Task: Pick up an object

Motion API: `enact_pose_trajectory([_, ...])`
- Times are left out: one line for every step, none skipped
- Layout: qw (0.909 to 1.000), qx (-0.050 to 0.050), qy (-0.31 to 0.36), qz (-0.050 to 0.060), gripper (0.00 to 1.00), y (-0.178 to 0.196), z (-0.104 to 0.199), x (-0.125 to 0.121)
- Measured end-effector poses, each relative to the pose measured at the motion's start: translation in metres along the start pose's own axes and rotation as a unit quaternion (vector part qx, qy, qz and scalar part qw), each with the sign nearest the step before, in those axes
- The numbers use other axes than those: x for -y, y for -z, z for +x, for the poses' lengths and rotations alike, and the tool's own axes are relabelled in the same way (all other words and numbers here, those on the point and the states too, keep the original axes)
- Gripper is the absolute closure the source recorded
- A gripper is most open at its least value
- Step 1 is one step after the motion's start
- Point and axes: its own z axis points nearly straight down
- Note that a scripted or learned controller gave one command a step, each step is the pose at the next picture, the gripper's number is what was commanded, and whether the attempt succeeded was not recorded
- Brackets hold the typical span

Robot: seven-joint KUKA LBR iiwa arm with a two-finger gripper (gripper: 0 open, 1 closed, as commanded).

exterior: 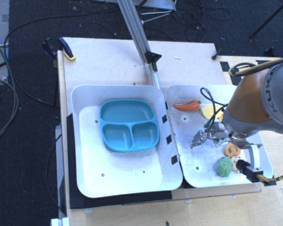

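At the right bin's (198, 175) near edge, a green ball (223, 166) and an orange ring (231, 150) lie just beside the claw (198, 139), toward the arm. The claw hangs spread, pinching nothing. Farther back, the carrot (186, 106) lies crosswise by the far rim.

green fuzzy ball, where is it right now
In the camera view the green ball lies near the front edge of the right bin, just below the orange ring and right of the gripper.
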Motion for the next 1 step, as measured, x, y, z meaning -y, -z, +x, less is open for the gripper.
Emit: enact_pose_trajectory([1.0000,0.001,0.000,-0.002,0.00,-0.0244,0.0001,-0.0006])
